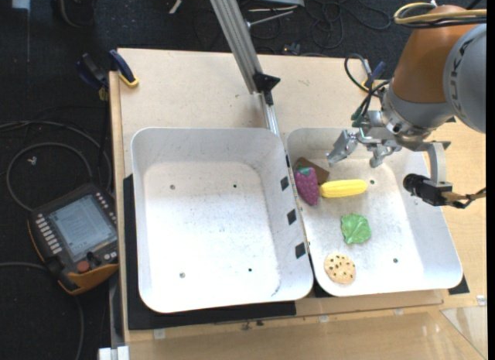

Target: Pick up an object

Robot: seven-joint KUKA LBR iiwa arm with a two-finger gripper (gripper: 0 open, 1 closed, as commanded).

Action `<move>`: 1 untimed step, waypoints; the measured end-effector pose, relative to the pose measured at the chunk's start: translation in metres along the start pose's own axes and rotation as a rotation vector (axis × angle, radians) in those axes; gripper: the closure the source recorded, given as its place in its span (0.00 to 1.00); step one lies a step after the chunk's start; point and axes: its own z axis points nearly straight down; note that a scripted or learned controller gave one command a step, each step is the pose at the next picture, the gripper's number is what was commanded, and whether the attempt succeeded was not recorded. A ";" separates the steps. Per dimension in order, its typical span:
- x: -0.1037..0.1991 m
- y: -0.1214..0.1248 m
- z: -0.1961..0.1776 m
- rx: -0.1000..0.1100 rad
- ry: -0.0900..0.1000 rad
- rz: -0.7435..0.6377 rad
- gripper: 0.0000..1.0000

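The right bin (pixel 433 262) holds a yellow corn cob (pixel 343 188), a purple grape bunch (pixel 308 187) beside a brown piece (pixel 315 171), a green leafy toy (pixel 356 228) and a tan cookie (pixel 339 268). My gripper (pixel 359 153) hangs over the bin's far side, just above and right of the corn cob. Its fingers (pixel 340 150) are spread apart with nothing between them.
The left bin (pixel 143 196) lies beside the right one, with a raised divider wall (pixel 292 204) between them. A slanted metal rail (pixel 236 33) crosses the back of the bench. A teach pendant (pixel 73 234) lies on the floor at the left.
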 end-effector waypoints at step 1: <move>0.000 0.001 -0.002 -0.004 -0.001 0.000 0.00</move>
